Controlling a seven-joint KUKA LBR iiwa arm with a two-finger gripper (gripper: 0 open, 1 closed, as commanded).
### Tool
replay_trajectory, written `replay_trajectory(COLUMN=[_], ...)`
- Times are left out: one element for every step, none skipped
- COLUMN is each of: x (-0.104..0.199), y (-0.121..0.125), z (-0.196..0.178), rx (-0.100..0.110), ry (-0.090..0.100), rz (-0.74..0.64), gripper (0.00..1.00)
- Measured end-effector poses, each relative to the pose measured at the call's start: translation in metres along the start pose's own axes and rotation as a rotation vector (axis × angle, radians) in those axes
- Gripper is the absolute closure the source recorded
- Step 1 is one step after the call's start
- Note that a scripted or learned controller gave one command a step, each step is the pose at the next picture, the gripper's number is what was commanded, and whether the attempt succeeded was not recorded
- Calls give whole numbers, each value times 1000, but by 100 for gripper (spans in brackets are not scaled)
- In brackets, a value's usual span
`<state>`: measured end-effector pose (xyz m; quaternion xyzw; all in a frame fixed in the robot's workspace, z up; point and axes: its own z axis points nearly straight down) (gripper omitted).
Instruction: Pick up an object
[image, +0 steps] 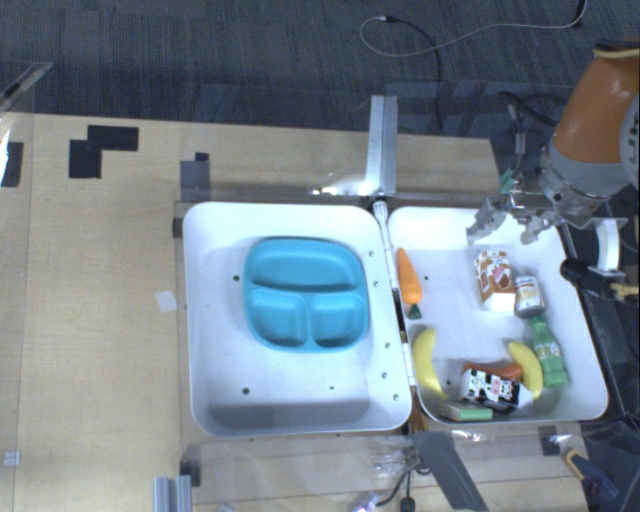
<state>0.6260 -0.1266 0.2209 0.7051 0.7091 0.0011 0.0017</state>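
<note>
Gripper (510, 222) hangs over the back of the right bin (440, 232), its two fingers spread wide with nothing between them. One fingertip (481, 224) points toward the bin's middle, the other sits nearer the right wall. Just in front of it, below the fingers, lies a carton (493, 278) with a small can (528, 296) touching its right side. Further forward a green bottle (548, 355) lies along the right wall, beside a banana (527, 366). A black-and-white box (491, 388) rests at the front, and a second banana (427, 362) lies to its left. A carrot (408, 277) lies along the left wall. The left bin (215, 300) holds a blue tray (305, 292).
</note>
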Motion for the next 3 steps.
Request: replay_trajectory(x=[-58,-58,-33], y=[0,3,-69], z=[133,118,17], rx=[-6,-15,-3], ry=[-2,-5,-1], rz=[-182,-184,-147], gripper=[0,100,100])
